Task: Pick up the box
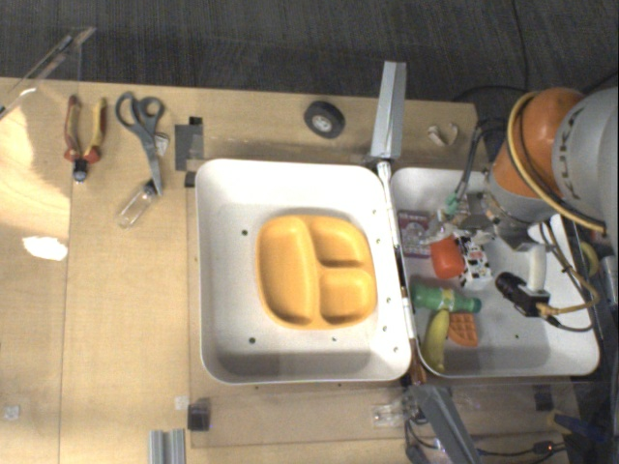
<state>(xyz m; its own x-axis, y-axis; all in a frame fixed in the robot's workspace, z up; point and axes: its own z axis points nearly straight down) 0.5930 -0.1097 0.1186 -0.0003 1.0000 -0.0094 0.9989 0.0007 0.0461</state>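
Note:
A small flat box (413, 232) with a purple and white label lies at the left side of the right bin (571, 361), close to the wall between the bins. My gripper (463, 220) hangs low over the middle of that bin, to the right of the box and apart from it. Directly below the gripper sit a red-orange round toy (445, 258) and a small white patterned item (474, 265). I see nothing held in the gripper.
A green item (446, 300), a banana (437, 336) and an orange waffle-like piece (464, 330) lie at the right bin's front left. The left bin (227, 288) holds a yellow compartment tray (316, 269). Scissors (145, 129), pliers (83, 133) and a tape roll (324, 118) lie on the bench.

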